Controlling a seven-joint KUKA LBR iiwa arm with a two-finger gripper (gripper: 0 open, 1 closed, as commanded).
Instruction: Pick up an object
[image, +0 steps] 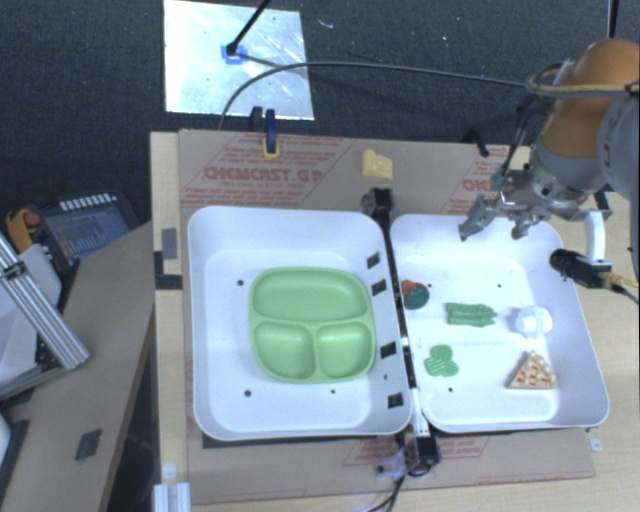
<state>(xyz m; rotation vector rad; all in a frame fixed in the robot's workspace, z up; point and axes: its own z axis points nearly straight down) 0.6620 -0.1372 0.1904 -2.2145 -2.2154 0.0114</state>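
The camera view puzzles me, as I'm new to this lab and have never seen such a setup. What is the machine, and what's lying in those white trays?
You are looking down at a slant from one fixed camera above a bench. The grey and orange thing at the right is a robot arm; its two-fingered hand hangs open over the far edge of the right bin, holding nothing. Its job is to pick something up. That bin holds small toy foods: a green pod-like piece, a green leafy piece, a pizza slice, a small white object and a red and green item. The left bin holds a green divided plate.
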